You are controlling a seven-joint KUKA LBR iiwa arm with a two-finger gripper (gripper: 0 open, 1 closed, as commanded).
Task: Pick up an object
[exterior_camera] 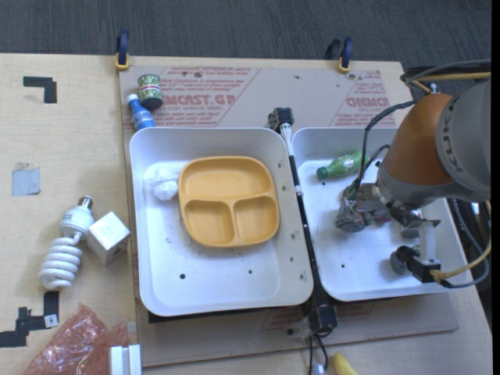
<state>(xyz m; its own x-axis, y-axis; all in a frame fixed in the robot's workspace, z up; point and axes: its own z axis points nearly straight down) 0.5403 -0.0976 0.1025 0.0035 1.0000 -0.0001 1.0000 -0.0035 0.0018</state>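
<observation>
Low in the right bin [328,276], the pincer [353,213] sits at the end of the grey arm [457,143] with its orange band [414,151], which comes in from the right; whether it is open or closed I cannot tell, since the metal parts blur together and nothing can be made out between them. Beneath everything lies the pale wooden worktop [62,155], with a brown board [234,100] printed in red lettering laid over it and held at the far edge by two blue clamps [123,50]. On that board stand the two white bins side by side, the left bin [156,280] touching the right one along a dark seam. A yellow divided tray [229,200] lies flat in the left bin, with a small white lump [165,188] just beside its left edge. A green bottle [341,165] lies on its side in the far part of the right bin, near the pincer but apart from it. Left of the bins, on the bare worktop, a white spiral light bulb [64,250] rests touching a white cube [108,235], and crumpled pink film [78,342] lies at the near edge. A small blue-capped bottle with a green label [145,98] lies on the board just beyond the left bin's far corner.
</observation>
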